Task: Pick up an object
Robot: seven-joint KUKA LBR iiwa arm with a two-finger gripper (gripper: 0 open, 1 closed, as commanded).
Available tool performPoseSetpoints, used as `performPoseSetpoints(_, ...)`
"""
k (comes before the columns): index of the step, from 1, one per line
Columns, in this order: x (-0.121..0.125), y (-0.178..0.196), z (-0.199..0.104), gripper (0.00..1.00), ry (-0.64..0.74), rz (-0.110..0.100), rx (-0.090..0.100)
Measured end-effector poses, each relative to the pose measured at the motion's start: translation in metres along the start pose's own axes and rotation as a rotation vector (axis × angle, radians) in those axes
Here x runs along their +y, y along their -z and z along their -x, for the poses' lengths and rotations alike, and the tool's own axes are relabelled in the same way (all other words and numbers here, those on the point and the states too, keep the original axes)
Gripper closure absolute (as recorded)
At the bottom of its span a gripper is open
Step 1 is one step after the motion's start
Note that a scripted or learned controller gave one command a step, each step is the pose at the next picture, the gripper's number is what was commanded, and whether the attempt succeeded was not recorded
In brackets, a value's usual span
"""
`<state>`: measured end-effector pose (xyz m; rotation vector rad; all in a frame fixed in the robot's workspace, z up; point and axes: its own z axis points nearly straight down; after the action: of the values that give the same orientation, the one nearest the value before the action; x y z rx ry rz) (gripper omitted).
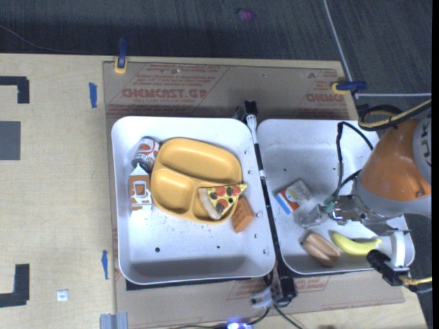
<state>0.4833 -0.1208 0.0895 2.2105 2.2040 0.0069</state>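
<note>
In the right bin point(302, 142) we see the likeliest targets bunched together near its front edge: a banana point(354, 244), a hot dog bun point(320, 247) just beside it, a clear cup point(310, 214) and a small white carton point(293, 194) behind them. The gripper point(334, 210) hangs low over this cluster, near the cup, and we cannot tell what state it is in, because the wrist hides it. We judge the main risk to be the crowding: closing here could catch two things at once or nudge the banana against the bun and push both away. The cup looks slick and light, so it may tip or squirt free. The left bin point(130, 252) holds a yellow tray point(185, 177) with a pizza slice point(221, 199) on it, well apart from the arm.
</note>
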Motion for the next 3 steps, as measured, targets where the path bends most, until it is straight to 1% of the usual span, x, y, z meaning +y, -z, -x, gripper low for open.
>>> performPoseSetpoints(1,0.0,0.0,-0.017,0.0,-0.001,0.001,-0.001)
performPoseSetpoints(2,0.003,0.012,-0.014,1.0,-0.004,0.01,-0.009)
performPoseSetpoints(3,0.003,0.012,-0.014,0.0,-0.004,0.01,-0.008)
